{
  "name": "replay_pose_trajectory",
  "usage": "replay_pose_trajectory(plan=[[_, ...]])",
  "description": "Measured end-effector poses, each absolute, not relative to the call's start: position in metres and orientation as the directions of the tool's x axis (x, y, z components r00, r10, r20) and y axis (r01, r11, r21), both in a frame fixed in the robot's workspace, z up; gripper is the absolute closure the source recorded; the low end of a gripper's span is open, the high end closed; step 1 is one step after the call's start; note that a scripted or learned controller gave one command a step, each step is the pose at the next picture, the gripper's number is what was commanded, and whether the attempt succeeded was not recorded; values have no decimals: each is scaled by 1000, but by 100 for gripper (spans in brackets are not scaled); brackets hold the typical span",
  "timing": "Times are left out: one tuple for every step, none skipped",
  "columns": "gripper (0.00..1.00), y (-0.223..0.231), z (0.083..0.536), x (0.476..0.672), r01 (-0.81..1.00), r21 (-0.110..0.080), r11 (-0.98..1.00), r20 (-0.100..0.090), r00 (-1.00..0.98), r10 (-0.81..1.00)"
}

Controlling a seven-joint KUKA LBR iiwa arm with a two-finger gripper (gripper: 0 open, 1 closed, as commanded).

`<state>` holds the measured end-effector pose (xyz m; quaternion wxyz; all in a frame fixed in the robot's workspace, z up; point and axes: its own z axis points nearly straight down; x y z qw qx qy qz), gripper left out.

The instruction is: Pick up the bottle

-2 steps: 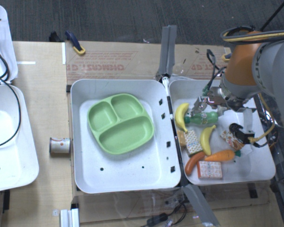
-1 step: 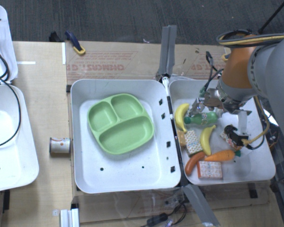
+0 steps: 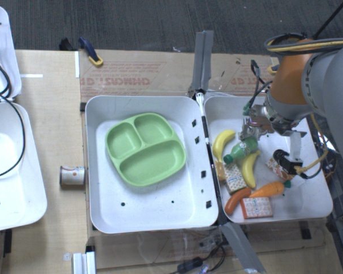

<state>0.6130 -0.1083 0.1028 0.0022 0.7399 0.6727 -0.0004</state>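
The bottle (image 3: 240, 150) is small and green with a pale cap, and it lies on its side in the right bin (image 3: 308, 207), between two bananas. My gripper (image 3: 250, 132) hangs from the right, directly above the bottle's upper right end and very close to it. Whether it touches the bottle is hidden by the wrist.
Two bananas (image 3: 222, 142) (image 3: 249, 168), a cracker box (image 3: 234, 179), a carrot (image 3: 267, 189), a red sausage (image 3: 235, 199) and a red-edged packet (image 3: 256, 208) crowd the right bin. The left bin (image 3: 100, 198) holds a green divided plate (image 3: 146, 148). A small can (image 3: 72, 176) lies on the bench at left.
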Motion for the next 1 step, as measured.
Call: replay_pose_trajectory(plan=[[100,-64,221,568,993,-2,-119,-2,119,993]])
